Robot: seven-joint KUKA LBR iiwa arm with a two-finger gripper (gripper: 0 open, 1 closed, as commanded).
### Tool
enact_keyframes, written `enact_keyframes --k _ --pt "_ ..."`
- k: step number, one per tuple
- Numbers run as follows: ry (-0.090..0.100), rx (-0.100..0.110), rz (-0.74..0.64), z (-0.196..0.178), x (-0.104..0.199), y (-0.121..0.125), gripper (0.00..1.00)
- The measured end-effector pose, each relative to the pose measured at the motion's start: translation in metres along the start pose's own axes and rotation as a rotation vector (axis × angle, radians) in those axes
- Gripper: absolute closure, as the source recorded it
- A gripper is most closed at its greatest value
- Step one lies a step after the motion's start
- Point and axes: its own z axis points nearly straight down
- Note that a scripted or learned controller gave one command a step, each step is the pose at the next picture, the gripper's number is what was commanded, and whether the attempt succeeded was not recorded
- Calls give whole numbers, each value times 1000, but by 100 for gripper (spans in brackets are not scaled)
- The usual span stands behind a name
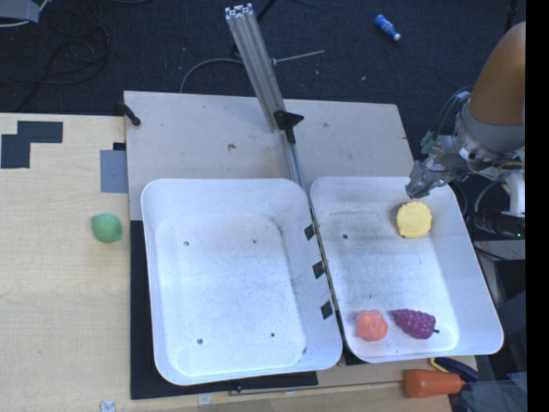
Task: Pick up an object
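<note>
Reaching in from the right, the arm (497, 84) hangs its gripper (423, 184) just above the yellow object (414, 220); finger spread unclear.

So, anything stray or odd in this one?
Yes. A green ball lies on the wooden bench left of the bins, and an orange thing sits outside the right bin's near corner. The yellow lump, pink piece and purple grapes are inside that bin.

Robotics lab: bench (214, 136), white bins (171, 230), floor cables (86, 41).
</note>
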Motion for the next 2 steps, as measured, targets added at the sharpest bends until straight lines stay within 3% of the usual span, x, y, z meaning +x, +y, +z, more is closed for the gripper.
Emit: enact_keyframes --k 2 --pt "1 0 -3 -14 110 -7 100"
